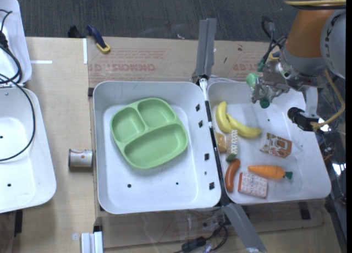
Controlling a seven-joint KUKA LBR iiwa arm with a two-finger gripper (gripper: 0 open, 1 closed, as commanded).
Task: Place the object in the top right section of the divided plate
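Cardboard-topped tabletop (165, 65), two bins. Tool (264, 95) upper right over right bin (308, 191); can't tell its state. Plate (148, 132) lies left, in left bin (143, 199), banana (234, 122) just below tool.

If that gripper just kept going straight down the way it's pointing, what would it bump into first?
Probably bare floor of the right bin, just right of the bananas. The gripper points downward, though depth is hard to judge.

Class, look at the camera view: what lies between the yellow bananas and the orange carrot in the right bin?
In the camera view, a small brown-and-white carton lies between the yellow bananas and the orange carrot, on the white floor of the right bin.
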